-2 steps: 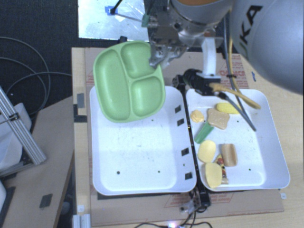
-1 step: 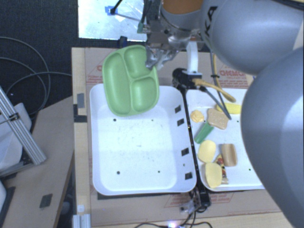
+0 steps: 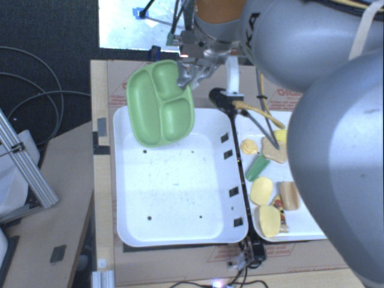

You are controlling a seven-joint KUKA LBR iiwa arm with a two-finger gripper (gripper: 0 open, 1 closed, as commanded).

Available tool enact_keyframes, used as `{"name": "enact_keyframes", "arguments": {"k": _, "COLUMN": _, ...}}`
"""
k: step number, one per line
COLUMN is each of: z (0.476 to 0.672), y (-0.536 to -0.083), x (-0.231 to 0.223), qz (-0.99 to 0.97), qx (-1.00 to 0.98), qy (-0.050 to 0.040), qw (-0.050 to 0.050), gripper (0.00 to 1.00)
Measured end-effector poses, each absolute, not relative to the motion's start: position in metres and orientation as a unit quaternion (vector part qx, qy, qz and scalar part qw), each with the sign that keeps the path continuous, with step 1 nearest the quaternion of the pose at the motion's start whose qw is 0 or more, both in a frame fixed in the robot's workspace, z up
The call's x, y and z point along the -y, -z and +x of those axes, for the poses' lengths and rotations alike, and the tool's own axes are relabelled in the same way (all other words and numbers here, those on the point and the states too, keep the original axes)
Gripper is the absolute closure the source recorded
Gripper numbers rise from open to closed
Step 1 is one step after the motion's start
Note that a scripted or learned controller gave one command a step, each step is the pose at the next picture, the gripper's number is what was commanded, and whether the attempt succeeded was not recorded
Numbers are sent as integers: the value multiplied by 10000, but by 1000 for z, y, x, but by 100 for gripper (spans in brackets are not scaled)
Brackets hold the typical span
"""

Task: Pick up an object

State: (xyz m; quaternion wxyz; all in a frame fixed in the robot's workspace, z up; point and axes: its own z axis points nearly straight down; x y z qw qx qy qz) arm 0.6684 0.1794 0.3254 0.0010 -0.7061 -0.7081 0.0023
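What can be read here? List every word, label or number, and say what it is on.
"KA": dark letters on the grey arm; any further letters are lost round the casing's curve.
Red print on the brown cardboard: too blurred to read.
No other text can be made out.

fixed overhead camera, slanted down on both bins (image 3: 180, 236)

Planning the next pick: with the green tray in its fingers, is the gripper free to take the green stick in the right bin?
Probably not: the gripper looks occupied by the green tray, though the green stick lies uncovered.
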Motion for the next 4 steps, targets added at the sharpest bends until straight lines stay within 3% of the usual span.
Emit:
{"name": "enact_keyframes", "arguments": {"k": 1, "z": 668, "y": -309, "x": -209, "qz": -7053, "qx": 7090, "qy": -13, "qw": 6, "gripper": 100}}
{"name": "enact_keyframes", "arguments": {"k": 2, "z": 672, "y": -300, "x": -226, "qz": -7078, "qx": 7064, "qy": -27, "qw": -95, "gripper": 100}}
{"name": "enact_keyframes", "arguments": {"k": 3, "z": 649, "y": -286, "x": -218, "qz": -7110, "qx": 7031, "qy": -61, "qw": -125, "gripper": 100}}
{"name": "enact_keyframes", "arguments": {"k": 4, "z": 580, "y": -272, "x": -192, "qz": -7081, "qx": 7061, "qy": -43, "qw": 19, "gripper": 100}}
